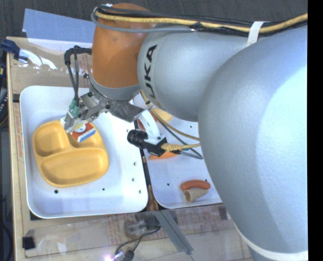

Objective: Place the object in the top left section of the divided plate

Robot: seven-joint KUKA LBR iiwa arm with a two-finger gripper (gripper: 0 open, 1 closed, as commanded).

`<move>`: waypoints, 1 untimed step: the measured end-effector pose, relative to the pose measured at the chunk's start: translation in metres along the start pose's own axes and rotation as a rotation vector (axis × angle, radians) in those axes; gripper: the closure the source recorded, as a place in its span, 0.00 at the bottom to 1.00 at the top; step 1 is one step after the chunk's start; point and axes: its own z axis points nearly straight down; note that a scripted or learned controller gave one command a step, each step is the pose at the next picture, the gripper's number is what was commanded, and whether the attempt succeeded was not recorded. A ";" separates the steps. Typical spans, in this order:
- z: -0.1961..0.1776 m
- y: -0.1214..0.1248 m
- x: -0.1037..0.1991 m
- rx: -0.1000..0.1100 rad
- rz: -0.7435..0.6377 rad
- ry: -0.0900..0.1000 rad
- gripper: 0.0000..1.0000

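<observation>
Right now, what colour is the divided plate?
Yellow; the divided plate shows best in the camera view, left bin.

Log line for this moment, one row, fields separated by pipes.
arm: over left bin | gripper: at yellow divided plate | red-white-blue object: by gripper tip, upper right section | grasp: unclear | right bin: orange item

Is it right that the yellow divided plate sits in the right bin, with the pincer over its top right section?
Not quite. The camera view shows the yellow divided plate in the left bin, not the right one. The rest holds: the pincer is over the plate's top right section.
</observation>
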 end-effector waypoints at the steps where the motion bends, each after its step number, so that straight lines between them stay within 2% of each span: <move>1: 0.000 0.000 0.000 -0.001 0.000 0.000 0.00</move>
